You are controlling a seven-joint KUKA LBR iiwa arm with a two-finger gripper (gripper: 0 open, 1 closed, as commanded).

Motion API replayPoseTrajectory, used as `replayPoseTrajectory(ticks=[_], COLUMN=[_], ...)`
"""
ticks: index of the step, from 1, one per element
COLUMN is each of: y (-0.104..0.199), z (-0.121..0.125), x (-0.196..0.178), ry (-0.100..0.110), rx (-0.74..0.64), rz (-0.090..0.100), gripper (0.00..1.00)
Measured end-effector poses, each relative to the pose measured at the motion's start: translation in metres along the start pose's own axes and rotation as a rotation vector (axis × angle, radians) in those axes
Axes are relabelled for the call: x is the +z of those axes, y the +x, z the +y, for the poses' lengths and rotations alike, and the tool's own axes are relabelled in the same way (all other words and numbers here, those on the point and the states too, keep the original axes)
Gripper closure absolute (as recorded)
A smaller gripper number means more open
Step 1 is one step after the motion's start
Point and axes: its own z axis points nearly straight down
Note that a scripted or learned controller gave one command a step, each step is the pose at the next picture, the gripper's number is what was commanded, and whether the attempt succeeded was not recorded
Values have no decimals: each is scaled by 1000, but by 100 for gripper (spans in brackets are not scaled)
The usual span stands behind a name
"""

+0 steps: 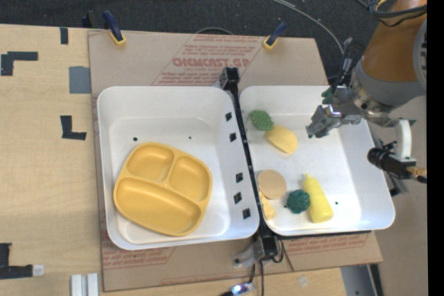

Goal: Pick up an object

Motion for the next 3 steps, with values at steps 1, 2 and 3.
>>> replayPoseTrajectory(ticks=[1, 2, 3], y=[63, 121, 185], z=[5, 13, 14], x=[-1, 12, 10], ry=[3, 6, 5], rx=[-4, -4, -5], rz=[1, 1, 2], gripper=[100, 100, 100])
